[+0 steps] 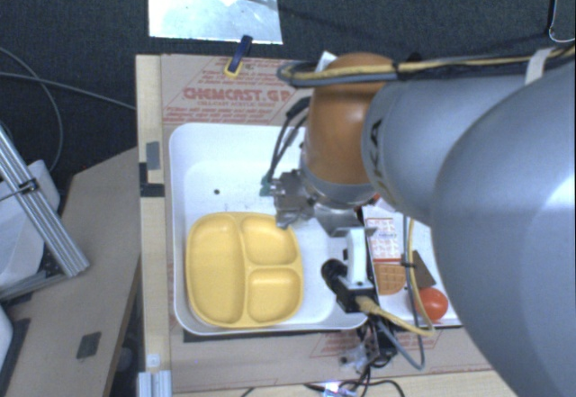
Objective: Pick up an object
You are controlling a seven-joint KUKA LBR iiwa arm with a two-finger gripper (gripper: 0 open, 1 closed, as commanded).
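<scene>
Above the left white bin [207, 161], near its middle, the gripper [286, 206] is seen hanging from a thick grey arm [468, 179] that reaches in from the right and is ringed by an orange band [337, 130] above the wrist. Whether the gripper is open or closed cannot be told, because its tip is masked by its own grey metal body. Nothing can be seen held in it.

A yellow divided plate [220, 269] with three compartments lies flat in the near part of the same bin, filling most of the bin's front half. One long compartment is set along the plate's left side and two smaller ones are stacked on its right. The gripper is placed just over the plate's far right corner, at the rim of the upper small compartment; whether it is touching the rim cannot be made out.

Further right, partly hidden under the arm, a small box with red print [384, 240] and an orange-red ball [434, 302] are seen, well apart from the gripper. A cardboard sheet with red lettering [225, 94] is laid beneath the bin.
</scene>
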